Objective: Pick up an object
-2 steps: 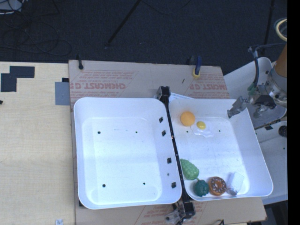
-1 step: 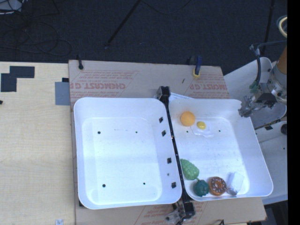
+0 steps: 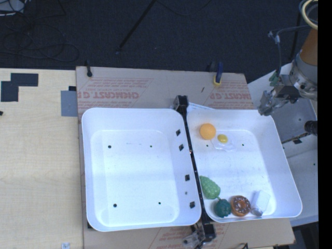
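Nearest the camera, along the right bin's front edge, a doughnut, a teal ball, a green lump and a pale block are seen. An orange ball (likely light, smooth, best taken across its middle) lies at the back beside a small yellow piece. Of the gripper, poised over the bin's far right corner, the finger state cannot be told.

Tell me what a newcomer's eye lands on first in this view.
The orange ball stands out near the far end of the right bin, with a small yellow piece beside it. A green lump, a teal ball and a sprinkled donut cluster at the near end. The gripper hangs outside that bin's far right corner.
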You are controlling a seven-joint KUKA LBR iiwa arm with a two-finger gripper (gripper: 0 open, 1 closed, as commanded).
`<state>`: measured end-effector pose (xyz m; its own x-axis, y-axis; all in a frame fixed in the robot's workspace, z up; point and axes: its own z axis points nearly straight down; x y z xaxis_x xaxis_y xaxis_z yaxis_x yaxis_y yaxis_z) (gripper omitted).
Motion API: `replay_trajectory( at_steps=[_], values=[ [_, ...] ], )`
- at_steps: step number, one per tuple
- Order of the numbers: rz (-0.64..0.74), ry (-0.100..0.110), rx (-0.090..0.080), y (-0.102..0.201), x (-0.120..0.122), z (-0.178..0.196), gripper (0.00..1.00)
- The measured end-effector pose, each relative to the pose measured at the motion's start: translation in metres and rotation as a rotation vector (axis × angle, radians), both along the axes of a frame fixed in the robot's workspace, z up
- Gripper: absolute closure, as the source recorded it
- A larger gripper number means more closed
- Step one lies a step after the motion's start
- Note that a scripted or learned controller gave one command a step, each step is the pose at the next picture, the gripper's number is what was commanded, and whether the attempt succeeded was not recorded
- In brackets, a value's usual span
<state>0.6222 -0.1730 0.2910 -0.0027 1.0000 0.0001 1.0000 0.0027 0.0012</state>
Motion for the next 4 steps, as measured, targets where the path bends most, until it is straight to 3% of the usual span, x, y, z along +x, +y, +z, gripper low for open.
replay_trajectory(
  at_steps=[1,2,3,4],
  values=[
    [0.001,-0.003,0.0,0.024,0.023,0.045,1.0],
    [-0.001,-0.002,-0.001,0.022,0.022,0.094,1.0],
    [-0.003,0.001,-0.001,0.015,0.022,0.121,1.0],
    [-0.001,0.001,0.0,0.02,-0.004,0.153,1.0]
  ],
)
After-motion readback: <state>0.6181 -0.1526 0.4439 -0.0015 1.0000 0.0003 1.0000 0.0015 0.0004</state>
